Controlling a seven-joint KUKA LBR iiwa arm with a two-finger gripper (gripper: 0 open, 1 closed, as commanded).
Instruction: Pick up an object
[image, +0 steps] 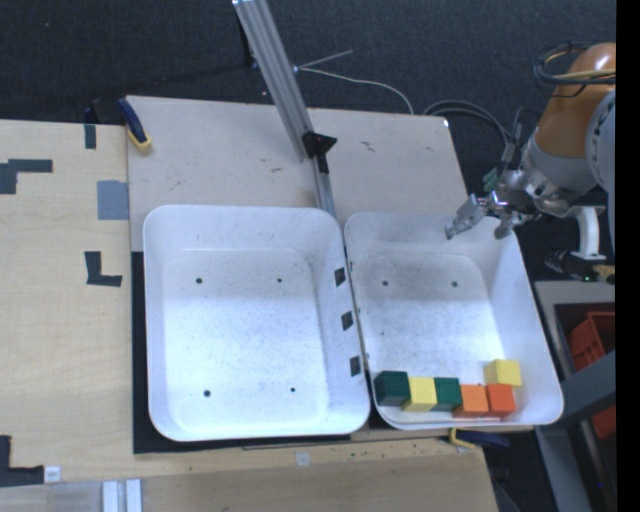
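**Arm above the far right corner, blocks at the near edge**

The bench (60, 300) is of light wood, with some grey and dark tape marks on its left part. A paler board (230, 150) lies on it under the far side of the two white bins. The left bin (165, 300) and the right bin (520, 290) stand side by side and touch along their middle walls; both floors look dusty with fine dark specks. A grey metal rail (285, 90) runs at a slant from the far edge down to the place where the bins meet.

The blocks are all in the right bin, along its near wall: a green block (392, 387), a yellow block (421, 392), a second green block (446, 391), and two orange blocks (487, 399), with one more yellow block (503, 373) just behind them.

The gripper (480, 218) hangs over the far right corner of the right bin, well apart from the blocks. Its fingers look spread, with nothing between them. Behind the bench the floor is dark, with thin cables (370, 85) on it.
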